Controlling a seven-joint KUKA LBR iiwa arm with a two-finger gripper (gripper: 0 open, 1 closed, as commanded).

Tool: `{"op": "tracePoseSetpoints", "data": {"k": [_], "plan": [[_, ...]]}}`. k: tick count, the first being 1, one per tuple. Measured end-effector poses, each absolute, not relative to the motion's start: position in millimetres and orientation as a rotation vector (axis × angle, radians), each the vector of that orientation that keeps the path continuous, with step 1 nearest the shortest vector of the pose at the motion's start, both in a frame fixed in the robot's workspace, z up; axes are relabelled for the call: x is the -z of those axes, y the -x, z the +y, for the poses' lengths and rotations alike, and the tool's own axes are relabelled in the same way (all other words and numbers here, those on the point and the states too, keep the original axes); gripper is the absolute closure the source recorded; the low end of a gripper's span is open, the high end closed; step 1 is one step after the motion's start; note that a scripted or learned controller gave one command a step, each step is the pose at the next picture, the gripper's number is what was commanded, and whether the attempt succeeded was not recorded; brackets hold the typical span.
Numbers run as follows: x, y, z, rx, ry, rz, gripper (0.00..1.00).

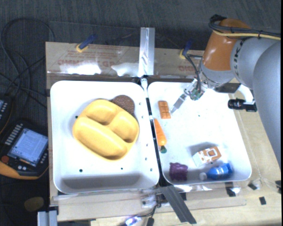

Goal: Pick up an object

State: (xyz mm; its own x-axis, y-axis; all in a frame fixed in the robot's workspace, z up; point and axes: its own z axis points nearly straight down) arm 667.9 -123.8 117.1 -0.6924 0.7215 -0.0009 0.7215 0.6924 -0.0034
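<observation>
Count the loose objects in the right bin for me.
5: waffle piece upper left, carrot along the left wall, purple grapes, small carton and blue bottle near the front. None look hidden.

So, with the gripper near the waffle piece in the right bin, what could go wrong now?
The gripper hangs beside the small waffle piece; it looks flat, so the fingers may slide over it. The carrot lies against the wall between the bins, which leaves little room for a finger on that side.
</observation>
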Motion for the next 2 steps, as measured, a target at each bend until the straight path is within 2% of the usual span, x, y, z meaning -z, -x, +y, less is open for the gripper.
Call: {"op": "tracePoseSetpoints", "data": {"k": [1, 2], "plan": [[-230, -625.2, -128, -0.003, 1.149, -2.928, 0.0], [-116, -618.8, -109, 0.0, 1.445, -2.788, 0.0]]}}
